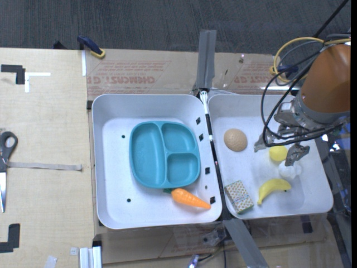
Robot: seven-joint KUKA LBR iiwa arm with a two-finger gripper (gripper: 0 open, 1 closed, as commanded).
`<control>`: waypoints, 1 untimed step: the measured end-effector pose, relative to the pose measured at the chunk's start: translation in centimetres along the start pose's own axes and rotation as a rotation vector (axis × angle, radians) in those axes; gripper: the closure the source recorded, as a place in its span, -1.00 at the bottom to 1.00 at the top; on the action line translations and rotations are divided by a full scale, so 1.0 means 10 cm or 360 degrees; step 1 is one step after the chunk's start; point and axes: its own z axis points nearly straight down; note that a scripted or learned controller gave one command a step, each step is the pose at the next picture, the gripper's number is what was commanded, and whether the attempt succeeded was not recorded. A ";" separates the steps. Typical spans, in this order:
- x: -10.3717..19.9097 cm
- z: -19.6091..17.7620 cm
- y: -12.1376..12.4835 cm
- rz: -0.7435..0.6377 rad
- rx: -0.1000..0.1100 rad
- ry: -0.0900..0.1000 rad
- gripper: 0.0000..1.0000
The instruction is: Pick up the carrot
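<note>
The carrot [190, 199] lies in the left bin [106, 166], at about five o'clock from the bin's centre, close to the front wall and not far from the right wall. It lies flat and slanted, thick end toward ten o'clock, point toward four o'clock. Its thick end sits just beside, perhaps touching, the lower edge of the teal divided plate [165, 153], which takes up the middle of that bin. Bare white floor runs along the bin's nine o'clock side and across its twelve o'clock end; at six o'clock a narrow strip separates the carrot from the front rim.

The gripper [280, 150] hangs over the right bin [312, 202], near that bin's three o'clock side, well apart from the carrot and across the shared divider between the bins. Its two fingers stand apart, one on each side of a small yellow lemon-like fruit [278, 153]; whether they press on it cannot be told. A pale clear object [290, 171] lies just below the fruit.

Also in the right bin, a tan round ball [236, 139] sits at ten o'clock, a banana [273, 189] at five o'clock, and a patterned sponge block [239, 196] at seven o'clock, close to the divider. On the bench at nine o'clock of the bins lie scissors [5, 163].
</note>
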 end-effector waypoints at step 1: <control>0.23 0.60 0.68 -0.0498 -0.0003 0.0004 -1.00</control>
